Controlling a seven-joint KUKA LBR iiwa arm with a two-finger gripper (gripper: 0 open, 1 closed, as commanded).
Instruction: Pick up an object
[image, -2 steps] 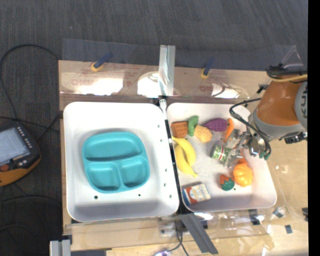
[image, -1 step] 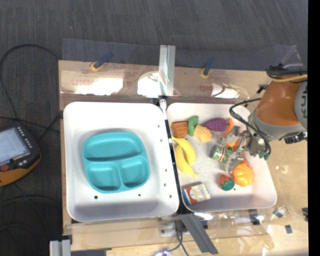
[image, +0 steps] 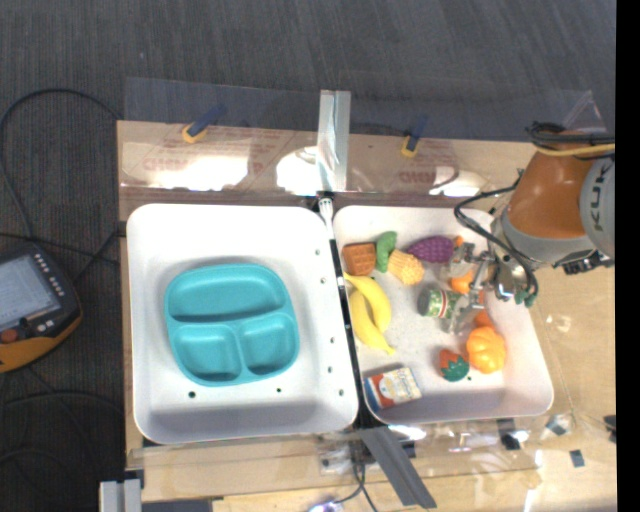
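Note:
The right bin (image: 530, 385) holds several toy foods. A yellow banana (image: 369, 311) lies at its left side, with a corn cob (image: 405, 266), a brown block (image: 359, 259) and purple grapes (image: 432, 248) behind it. A small green-labelled can (image: 432, 302) stands in the middle. An orange pepper (image: 486, 349) and a red and green piece (image: 453, 366) lie toward the front right, and a small printed box (image: 394, 386) lies at the front. My gripper (image: 468, 296) is low in the bin, just right of the can and above the pepper, with a small orange piece (image: 458, 284) beside it.
The left bin (image: 150, 250) holds a teal divided tray (image: 232, 322). The arm's orange band (image: 548, 195) hangs over the right bin's back right corner. A handheld controller (image: 30, 300) with its cable lies on the floor at the left.

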